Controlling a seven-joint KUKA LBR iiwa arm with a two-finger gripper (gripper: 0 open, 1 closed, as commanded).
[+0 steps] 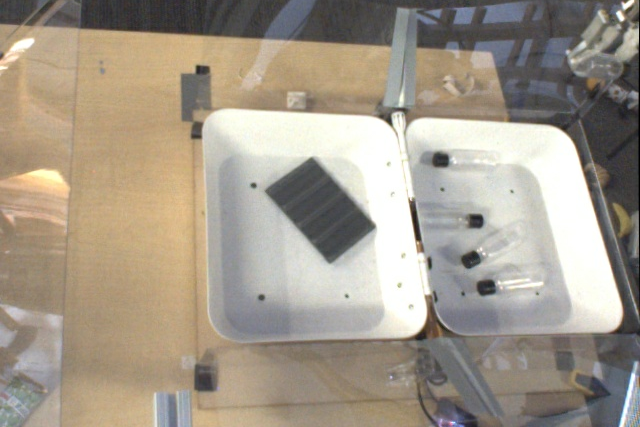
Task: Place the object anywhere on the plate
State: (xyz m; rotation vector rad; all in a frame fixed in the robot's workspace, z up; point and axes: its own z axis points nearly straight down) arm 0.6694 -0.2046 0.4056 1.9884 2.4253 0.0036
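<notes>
While plate (320, 209) lies mid left bin (225, 215), margins free; four vials (480, 255) right bin; claw state: cannot tell.

Both bins are plain white: the left bin (225, 245) and the right bin (565, 215). The plate (320, 209) in the left bin is dark grey, marked with parallel ridged stripes. The four vials (465, 158) in the right bin are clear with black caps. The bench (120, 215) is pale tan wood, with small black blocks (203, 72) by the left bin's corners.
</notes>
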